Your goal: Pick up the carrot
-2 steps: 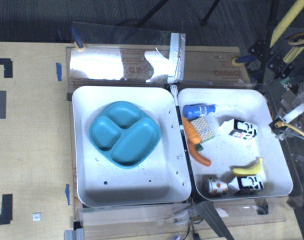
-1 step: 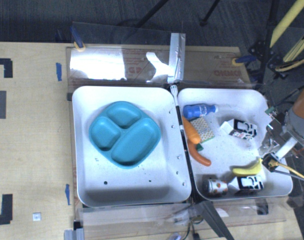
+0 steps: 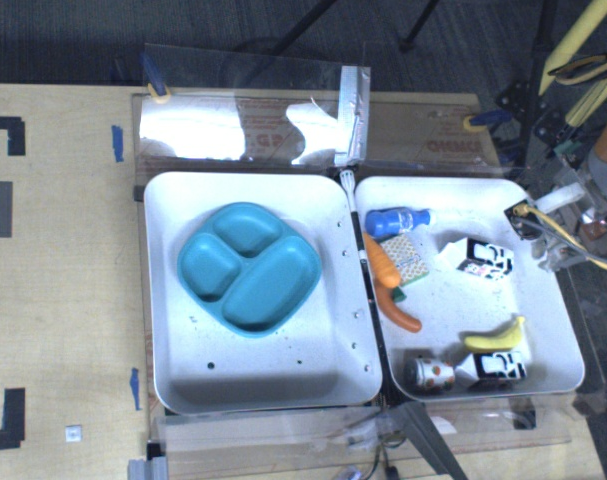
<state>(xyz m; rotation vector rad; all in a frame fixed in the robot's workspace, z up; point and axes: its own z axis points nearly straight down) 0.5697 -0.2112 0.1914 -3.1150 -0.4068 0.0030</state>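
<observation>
The orange carrot (image 3: 387, 280) lies slanted along the left wall of the right bin (image 3: 553, 298), its tip pointing to the near side. Its upper end touches a checked pad (image 3: 410, 258). My gripper (image 3: 571, 230) hangs at the right bin's far right rim, well to the right of the carrot and apart from it. Nothing shows between the gripper and the carrot but bare bin floor and a black-and-white item (image 3: 486, 260).
The right bin also holds a blue bottle (image 3: 395, 220) at the back, a banana (image 3: 495, 336), a small can (image 3: 435, 372) and a black-and-white box (image 3: 501, 366) near the front. A blue divided plate (image 3: 248, 266) sits in the left bin (image 3: 173, 368).
</observation>
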